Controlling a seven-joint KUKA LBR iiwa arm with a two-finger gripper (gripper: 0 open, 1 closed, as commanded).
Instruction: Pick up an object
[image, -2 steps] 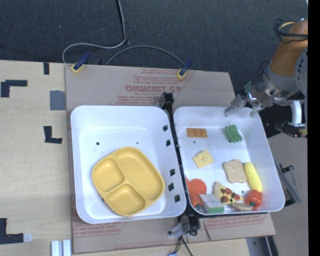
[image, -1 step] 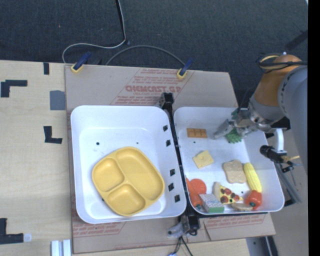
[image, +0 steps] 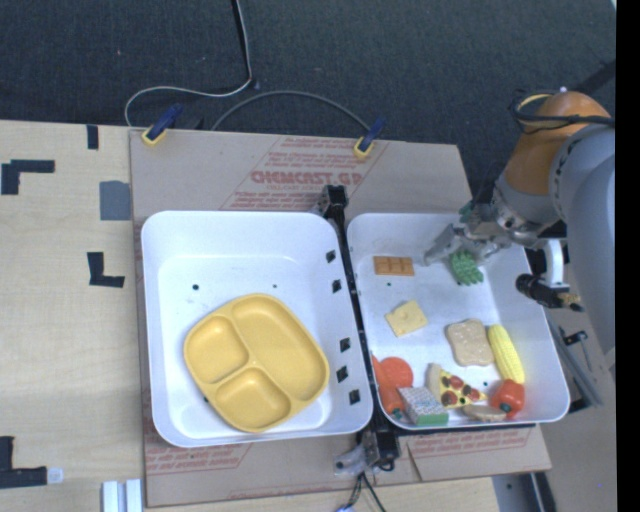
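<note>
The gripper (image: 452, 247) hangs low in the right bin (image: 365, 232), fingers seemingly spread, clamped on nothing. The green toy (image: 465, 267) lies just below and beside its tips, perhaps touching. The waffle (image: 393, 266) lies farther left of it, the cheese (image: 406, 318) below that, and the corn (image: 505, 352) well below, its long axis running down-right.

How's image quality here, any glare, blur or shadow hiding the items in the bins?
Camera view: lighting is even and soft, no hard glare on the white bins; the yellow tray casts only a faint shadow. The whole frame is slightly soft; the gripper by the green toy is blurry, so its finger detail is unreadable. The toys at the right bin's near edge crowd together.
</note>
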